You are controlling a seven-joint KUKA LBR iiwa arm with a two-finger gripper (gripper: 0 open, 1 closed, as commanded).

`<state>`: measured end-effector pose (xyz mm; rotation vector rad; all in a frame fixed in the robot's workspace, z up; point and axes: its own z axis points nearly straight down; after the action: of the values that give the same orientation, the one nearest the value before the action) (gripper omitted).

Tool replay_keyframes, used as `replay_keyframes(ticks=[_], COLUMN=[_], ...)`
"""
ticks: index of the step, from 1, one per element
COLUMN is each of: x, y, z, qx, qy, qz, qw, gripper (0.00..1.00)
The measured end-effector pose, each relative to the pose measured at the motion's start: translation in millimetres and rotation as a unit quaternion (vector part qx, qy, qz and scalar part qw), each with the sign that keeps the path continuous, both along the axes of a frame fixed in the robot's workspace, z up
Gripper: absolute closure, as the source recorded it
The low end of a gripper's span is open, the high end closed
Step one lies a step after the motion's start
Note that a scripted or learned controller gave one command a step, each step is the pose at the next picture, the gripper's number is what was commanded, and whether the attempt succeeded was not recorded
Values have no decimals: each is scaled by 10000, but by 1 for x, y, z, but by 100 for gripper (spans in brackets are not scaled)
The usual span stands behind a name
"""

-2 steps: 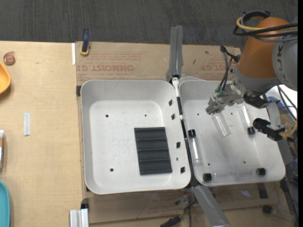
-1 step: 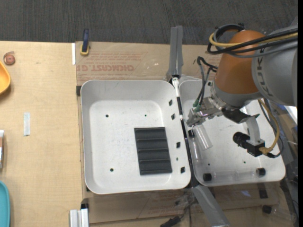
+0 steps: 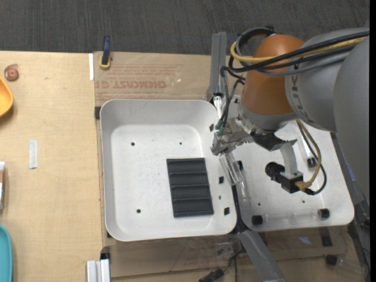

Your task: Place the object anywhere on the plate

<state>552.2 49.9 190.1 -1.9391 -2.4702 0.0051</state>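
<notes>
Gripper (image 3: 230, 168) hangs over the seam between the two bins, just above the right rim of the left bin (image 3: 111, 175). One pale, translucent finger (image 3: 228, 168) is visible, slanting down and slightly right from the wrist; the view is too blurred there to say whether the fingers are apart or together, and nothing can be made out between them.

Count: two white bins side by side. One arm (image 3: 329, 81), grey with an orange band (image 3: 270, 75), entering from the right and covering most of the right bin (image 3: 335, 207). One dark object in the left bin.

Object: a black ribbed block (image 3: 189, 187), rectangular, made up of four raised bars stacked one behind the other. It lies flat on the floor of the left bin, in the lower right part, near the right wall but apart from it. Long axis runs from the far side of the bin toward the near side, tilted slightly so the near end sits a little further right. It lies to the left of the gripper and is not touched by it.

The surface (image 3: 47, 157) to the left of the bins is light wood. At its left edge: part of an orange thing (image 3: 4, 98) and, lower, part of a teal thing (image 3: 4, 257), both cut off by the frame. A sheet of cardboard (image 3: 153, 78) lies behind the left bin.
</notes>
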Motion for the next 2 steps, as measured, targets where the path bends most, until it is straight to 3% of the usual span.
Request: replay_keyframes(ticks=[1,2], x=[12,7], y=[31,68], z=[0,8], qx=[4,8], qy=[-5,-2], qz=[1512,2888], qw=[9885,9574], gripper=[100,100])
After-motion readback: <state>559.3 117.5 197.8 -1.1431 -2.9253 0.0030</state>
